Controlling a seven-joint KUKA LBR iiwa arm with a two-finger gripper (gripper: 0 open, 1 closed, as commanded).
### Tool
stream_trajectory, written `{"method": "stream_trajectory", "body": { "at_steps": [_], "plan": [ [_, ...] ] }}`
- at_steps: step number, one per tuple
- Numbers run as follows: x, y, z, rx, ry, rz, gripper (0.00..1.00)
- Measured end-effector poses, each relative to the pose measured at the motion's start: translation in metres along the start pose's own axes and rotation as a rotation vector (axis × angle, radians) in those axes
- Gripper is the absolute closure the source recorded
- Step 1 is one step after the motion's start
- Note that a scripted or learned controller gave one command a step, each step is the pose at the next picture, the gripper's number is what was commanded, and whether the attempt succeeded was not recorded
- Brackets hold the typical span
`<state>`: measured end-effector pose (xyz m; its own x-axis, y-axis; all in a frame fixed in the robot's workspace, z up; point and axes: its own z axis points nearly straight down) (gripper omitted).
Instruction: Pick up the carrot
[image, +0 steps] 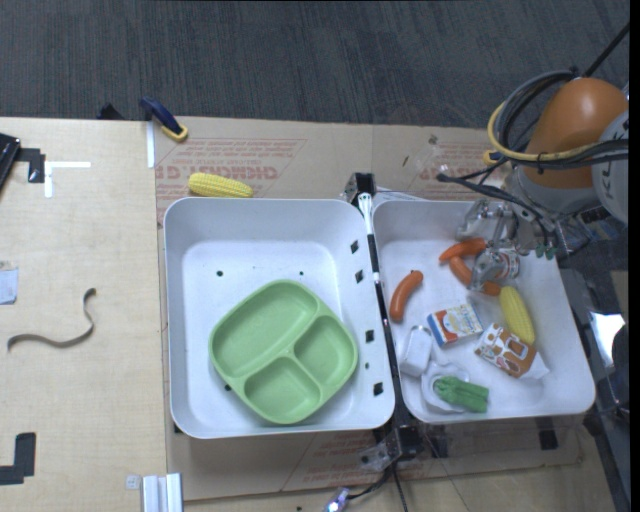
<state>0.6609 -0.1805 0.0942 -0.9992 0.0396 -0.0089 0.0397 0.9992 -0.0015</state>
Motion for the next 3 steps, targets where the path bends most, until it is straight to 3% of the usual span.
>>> {"method": "stream_trajectory", "body": {
  "at_steps": [1,2,3],
  "plan": [
    [0.067,0.045,0.001,0.0,0.005,0.25,0.0],
    [0.067,0.079,0.001,0.0,0.006,0.325,0.0],
    [0.174,0.071,0.001,-0.001,0.008,0.167,0.0]
  ]
}}
